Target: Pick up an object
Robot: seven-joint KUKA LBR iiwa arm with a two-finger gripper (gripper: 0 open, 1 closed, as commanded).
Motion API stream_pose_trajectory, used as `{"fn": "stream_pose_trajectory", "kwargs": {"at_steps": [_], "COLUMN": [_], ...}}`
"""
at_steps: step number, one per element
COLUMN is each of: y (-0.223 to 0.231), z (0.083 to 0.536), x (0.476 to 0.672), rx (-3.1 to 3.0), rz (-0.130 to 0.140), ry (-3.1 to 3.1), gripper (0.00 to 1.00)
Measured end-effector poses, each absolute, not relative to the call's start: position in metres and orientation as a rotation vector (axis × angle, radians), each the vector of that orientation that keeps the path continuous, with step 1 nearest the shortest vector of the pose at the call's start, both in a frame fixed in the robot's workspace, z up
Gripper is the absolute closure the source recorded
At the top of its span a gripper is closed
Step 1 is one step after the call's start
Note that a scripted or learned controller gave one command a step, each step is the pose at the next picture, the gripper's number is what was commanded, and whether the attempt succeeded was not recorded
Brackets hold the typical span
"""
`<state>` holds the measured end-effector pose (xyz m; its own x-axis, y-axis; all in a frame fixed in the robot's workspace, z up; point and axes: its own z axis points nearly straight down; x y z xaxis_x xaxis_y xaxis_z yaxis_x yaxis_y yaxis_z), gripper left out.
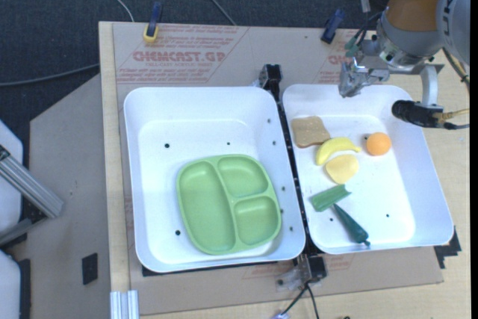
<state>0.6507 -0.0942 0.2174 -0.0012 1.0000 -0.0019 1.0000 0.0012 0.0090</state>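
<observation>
The right bin (418, 228) holds a tan slice of bread (309, 131), a yellow banana (335, 149), a pale yellow round piece (342, 168), a small orange ball (378, 143), a light green flat piece (329, 197) and a dark teal tool (350, 223). My gripper (349, 88) hangs over the far rim of the right bin, above and to the right of the bread, with nothing seen between its fingers.
The left bin (149, 123) holds a green three-compartment plate (228, 202). A black clamp (270, 76) sits at the far end of the gap between the bins. Blue and yellow clips (152, 20) hold the cardboard base.
</observation>
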Motion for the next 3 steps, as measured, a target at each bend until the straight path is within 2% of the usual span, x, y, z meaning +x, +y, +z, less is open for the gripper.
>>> {"fn": "stream_pose_trajectory", "kwargs": {"at_steps": [1, 3], "y": [-0.039, 0.068], "z": [0.221, 0.215], "x": [0.636, 0.577], "rx": [2.218, 2.219], "rz": [-0.001, -0.003], "ry": [2.23, 2.231], "gripper": [1.0, 1.0]}}
